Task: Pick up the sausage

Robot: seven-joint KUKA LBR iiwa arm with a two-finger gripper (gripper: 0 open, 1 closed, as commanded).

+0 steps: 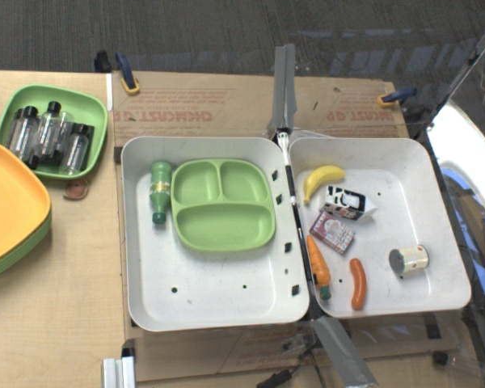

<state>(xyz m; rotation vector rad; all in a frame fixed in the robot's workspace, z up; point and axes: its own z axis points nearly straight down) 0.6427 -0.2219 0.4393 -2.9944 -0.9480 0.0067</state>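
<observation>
The sausage (357, 283) is a small reddish-orange link lying roughly upright in the view, near the front of the right bin (436, 184). A carrot (318, 267) lies just to its left, against the bin's left wall. To its right rests a small roll of tape (409, 259).
The right bin also holds a banana (321, 180), a black-and-white packet (347, 200) and a pink card pack (332, 233). In the left bin (218, 297) sit a green divided plate (222, 204) and a green bottle (160, 191). On the bench at left are orange plates (12, 212) and a green tray of bottles (52, 132).
</observation>
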